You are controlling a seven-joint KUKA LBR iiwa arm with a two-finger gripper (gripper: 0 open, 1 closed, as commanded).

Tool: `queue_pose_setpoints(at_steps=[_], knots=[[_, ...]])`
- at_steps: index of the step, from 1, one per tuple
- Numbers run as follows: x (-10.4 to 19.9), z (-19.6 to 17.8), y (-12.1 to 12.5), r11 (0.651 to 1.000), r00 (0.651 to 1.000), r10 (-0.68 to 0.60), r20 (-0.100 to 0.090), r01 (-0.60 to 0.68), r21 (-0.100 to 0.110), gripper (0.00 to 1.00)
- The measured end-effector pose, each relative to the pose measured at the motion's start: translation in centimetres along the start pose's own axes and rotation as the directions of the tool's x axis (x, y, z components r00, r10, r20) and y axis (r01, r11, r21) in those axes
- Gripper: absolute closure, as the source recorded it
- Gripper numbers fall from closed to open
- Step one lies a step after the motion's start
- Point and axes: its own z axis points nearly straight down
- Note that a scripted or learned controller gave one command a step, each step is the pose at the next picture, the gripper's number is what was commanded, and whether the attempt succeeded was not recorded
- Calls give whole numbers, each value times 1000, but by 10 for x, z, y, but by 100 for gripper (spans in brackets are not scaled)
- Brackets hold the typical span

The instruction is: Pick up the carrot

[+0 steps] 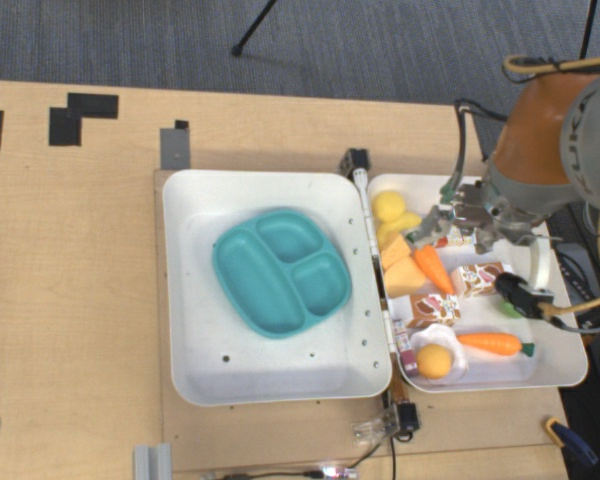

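The likeliest failure from here is a grab at the wrong thing, because the right-hand white bin [570, 368] is crowded. One slim orange plastic carrot [433, 267] lies slantwise just below the end effector [458, 220], pressed against a pale orange cheese-like wedge [404, 274] on its far side from the arm. A descent could clip that wedge or pinch a yellow lemon-shaped toy [389, 208] lying beyond the end effector, away from the arm. A second orange carrot with a green tip [492, 344] lies further off, below the end effector, near the bin's front wall. How wide the end effector stands I cannot tell, and nothing can be seen held in it.
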Motion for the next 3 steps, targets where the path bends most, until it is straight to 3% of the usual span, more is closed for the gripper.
queue_pose_setpoints(at_steps=[1,2,3], knots=[[-15,98,8,999,999,-38,-1,38,-7,0],[-14,87,9,999,999,-40,-2,40,-9,100],[65,-1,16,1000,1000,-30,-2,30,-4,100]])
